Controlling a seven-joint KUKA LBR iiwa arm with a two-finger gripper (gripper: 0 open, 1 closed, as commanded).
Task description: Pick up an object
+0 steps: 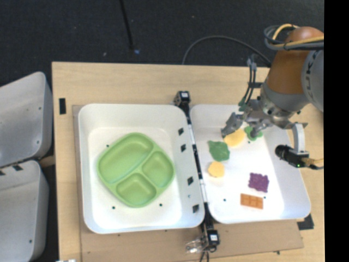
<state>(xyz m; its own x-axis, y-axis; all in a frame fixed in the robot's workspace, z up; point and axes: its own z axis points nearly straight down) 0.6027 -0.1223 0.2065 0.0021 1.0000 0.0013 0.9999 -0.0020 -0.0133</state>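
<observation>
From my station I see the end effector (243,127) low over the upper part of the right bin (292,201), its fingers spread apart, with a pale yellow piece (235,139) sitting just between and below them; I can't confirm it is gripped. A green leafy piece (220,150) lies just beside it, lower left. Further down sit a round yellow piece (216,170), a purple piece (258,182) and an orange flat piece (252,201). The left bin (90,201) on the counter (65,86) carries a green divided plate (136,170).
</observation>
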